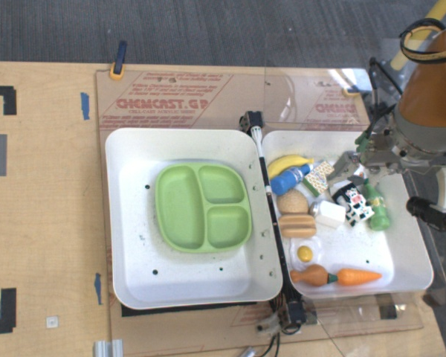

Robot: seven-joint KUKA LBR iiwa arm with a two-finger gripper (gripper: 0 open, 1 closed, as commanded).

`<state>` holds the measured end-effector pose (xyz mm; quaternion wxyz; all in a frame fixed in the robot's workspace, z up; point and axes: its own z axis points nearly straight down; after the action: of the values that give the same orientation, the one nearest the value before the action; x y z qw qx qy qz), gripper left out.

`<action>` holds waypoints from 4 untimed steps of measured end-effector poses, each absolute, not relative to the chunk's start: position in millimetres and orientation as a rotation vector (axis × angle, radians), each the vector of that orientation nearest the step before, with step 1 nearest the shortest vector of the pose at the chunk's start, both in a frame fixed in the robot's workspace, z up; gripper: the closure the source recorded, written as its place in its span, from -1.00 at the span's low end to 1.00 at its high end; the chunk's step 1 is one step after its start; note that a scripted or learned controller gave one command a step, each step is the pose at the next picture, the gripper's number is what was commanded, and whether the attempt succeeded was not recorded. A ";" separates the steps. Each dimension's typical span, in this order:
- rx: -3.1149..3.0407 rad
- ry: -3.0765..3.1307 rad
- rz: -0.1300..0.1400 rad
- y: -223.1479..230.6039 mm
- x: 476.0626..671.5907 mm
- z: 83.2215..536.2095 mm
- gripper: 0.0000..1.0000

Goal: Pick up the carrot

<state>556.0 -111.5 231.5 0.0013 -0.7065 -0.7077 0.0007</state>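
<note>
The gripper (354, 171) hangs over the far part of the right bin (409, 262), above the clutter of toys; whether it is open or grips anything I cannot tell. The carrot (358, 277) lies well nearer the camera than the tool, along the bin's near wall, its stem end just beside a small orange-brown fruit (310, 276). A good pick, I judge, centres over the carrot's thick middle with the jaws across its length, clear of that fruit and the wall.

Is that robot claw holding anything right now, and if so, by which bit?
It cannot be told. The gripper sits low among the toys at the far end of the right bin. The carrot lies untouched near the front wall.
</note>
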 end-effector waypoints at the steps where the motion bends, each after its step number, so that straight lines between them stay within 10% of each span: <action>1: -2.185 -2.246 0.006 -52.4 482.1 192.4 -1.00; 2: -2.123 -2.323 -0.006 -97.3 482.1 95.7 -1.00; 4: -2.472 -1.956 -0.014 -92.5 483.1 89.8 -1.00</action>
<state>483.1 -92.5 89.8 -0.0053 -0.7842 -0.6204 -0.0045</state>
